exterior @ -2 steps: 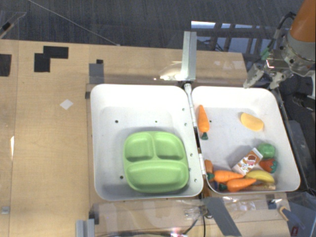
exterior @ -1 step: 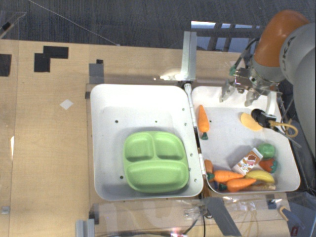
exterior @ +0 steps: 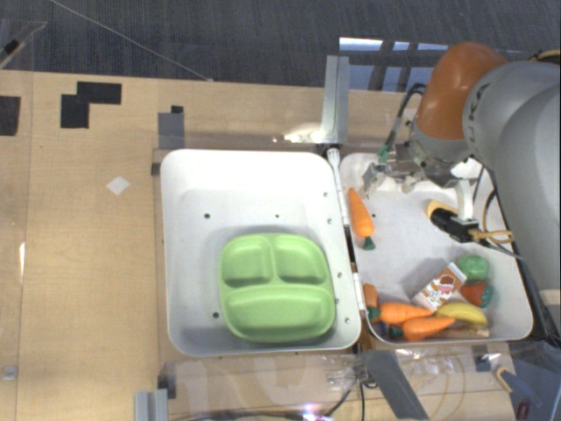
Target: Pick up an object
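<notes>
The claw (exterior: 386,172) hangs over the far end of the right bin (exterior: 526,323); I cannot tell how it is set. Nothing is lifted yet, so this looks like the approach. A toy carrot (exterior: 360,216) lies just beside it along the bin's left wall; next, descend squarely over it.

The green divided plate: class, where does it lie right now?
In the camera view, the green divided plate lies in the left bin, towards its near edge, close to the wall shared with the right bin holding the toy carrots.
</notes>
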Available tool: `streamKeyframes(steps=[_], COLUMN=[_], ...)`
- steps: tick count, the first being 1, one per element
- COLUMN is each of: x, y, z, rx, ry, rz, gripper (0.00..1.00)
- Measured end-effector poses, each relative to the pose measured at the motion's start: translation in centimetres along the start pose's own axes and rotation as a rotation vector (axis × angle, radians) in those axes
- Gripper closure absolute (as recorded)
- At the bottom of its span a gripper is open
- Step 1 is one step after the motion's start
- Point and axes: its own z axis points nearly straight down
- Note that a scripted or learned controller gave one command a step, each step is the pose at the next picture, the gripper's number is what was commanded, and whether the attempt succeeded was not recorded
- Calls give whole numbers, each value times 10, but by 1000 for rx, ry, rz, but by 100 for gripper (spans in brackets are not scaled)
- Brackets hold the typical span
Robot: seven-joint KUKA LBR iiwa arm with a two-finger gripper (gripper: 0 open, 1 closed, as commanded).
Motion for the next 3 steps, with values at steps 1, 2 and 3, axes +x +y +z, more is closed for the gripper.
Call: streamKeyframes(steps=[1,2,3], x=[33,2,1], y=[5,0,4], z=[-99,6,-7], rx=[0,6,-8], ry=[0,3,-3], rz=[-17,-204,-205], gripper=[0,0,100])
